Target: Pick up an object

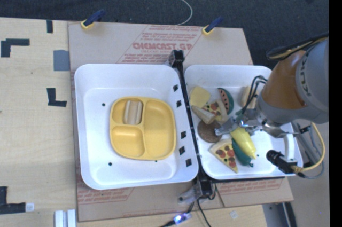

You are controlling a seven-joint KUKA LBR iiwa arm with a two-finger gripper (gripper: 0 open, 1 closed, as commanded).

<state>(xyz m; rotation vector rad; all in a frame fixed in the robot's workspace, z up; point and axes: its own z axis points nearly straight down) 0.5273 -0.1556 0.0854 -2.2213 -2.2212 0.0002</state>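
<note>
The right bin [230, 69] holds several toy foods: a yellow cheese wedge [199, 96], a watermelon slice [227, 100], a brown round cookie [206, 132], a pizza slice [226, 154] and a yellow oblong piece [243, 140] lying on something green [249, 156]. My gripper [233, 125] reaches in from the right and sits low in the middle of this bin. It is just above the yellow piece and beside the cookie. Its tip is partly hidden among the toys.
The left bin [128, 69] bears a yellow divided plate [155, 132] with a beige piece [132, 111] in its upper left compartment. A black divider [184, 114] separates the bins. The arm's orange band [283, 89] hangs over the right bin's right wall.
</note>
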